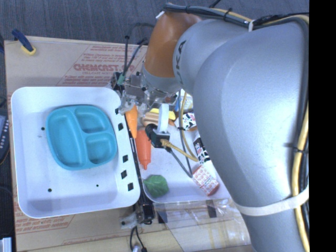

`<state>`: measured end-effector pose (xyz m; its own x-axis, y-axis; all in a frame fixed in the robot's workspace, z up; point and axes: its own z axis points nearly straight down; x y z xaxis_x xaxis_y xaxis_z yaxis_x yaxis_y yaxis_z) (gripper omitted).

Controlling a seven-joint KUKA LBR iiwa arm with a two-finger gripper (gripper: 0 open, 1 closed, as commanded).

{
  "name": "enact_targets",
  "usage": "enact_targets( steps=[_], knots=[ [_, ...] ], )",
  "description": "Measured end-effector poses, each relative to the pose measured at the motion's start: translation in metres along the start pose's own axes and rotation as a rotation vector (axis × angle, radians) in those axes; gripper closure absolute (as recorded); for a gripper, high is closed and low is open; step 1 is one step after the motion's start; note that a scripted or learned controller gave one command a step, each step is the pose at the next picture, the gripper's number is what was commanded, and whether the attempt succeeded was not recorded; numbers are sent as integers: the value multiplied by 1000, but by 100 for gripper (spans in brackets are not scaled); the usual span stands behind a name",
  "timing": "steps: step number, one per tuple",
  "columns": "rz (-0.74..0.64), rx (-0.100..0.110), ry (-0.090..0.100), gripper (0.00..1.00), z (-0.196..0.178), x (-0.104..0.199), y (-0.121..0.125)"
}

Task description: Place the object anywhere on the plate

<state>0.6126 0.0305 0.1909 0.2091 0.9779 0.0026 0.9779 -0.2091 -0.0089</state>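
Observation:
A blue plate [81, 136] with three compartments lies in the left bin [31, 193]. Nothing is on the plate. An orange carrot [140, 143] hangs lengthwise over the rim between the two bins, thin end pointing toward the front. My gripper [128, 107] sits at the carrot's upper end, just right of the plate, shut on the carrot's top. The grey arm and its orange band cover most of the right bin.
In the right bin [178, 193] a green leafy piece [156, 185] lies near the front edge. A red-labelled packet [205, 178] and a black-and-white patterned item [188, 121] lie beside the arm. A yellow piece [153, 114] sits behind the carrot.

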Motion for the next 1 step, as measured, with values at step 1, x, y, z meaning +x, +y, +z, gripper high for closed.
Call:
enact_targets(
  steps=[1],
  knots=[
    [5,1,-3,0,0,-4,1]
  ],
)
